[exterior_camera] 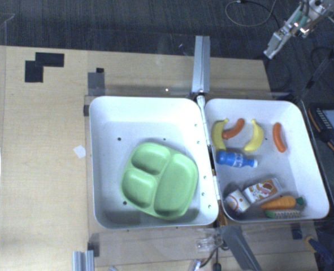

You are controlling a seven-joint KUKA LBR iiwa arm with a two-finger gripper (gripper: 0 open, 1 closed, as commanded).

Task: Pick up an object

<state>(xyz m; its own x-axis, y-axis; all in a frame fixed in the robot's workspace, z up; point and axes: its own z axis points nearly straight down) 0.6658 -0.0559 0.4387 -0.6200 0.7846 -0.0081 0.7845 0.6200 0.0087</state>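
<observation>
Two white bins side by side on a wooden tabletop (37,168). Left bin (107,117): a green divided plate (160,179), lying tilted toward the near wall. Right bin (302,168): two bananas (256,137) flanking a sausage (233,128), a second sausage (279,136) toward the right wall, a blue bottle (234,160) at centre, a small carton (261,191) and a carrot (280,202) near the front. Claw (274,45) raised at upper right, well apart from both bins, carrying nothing; finger state cannot be told.
</observation>
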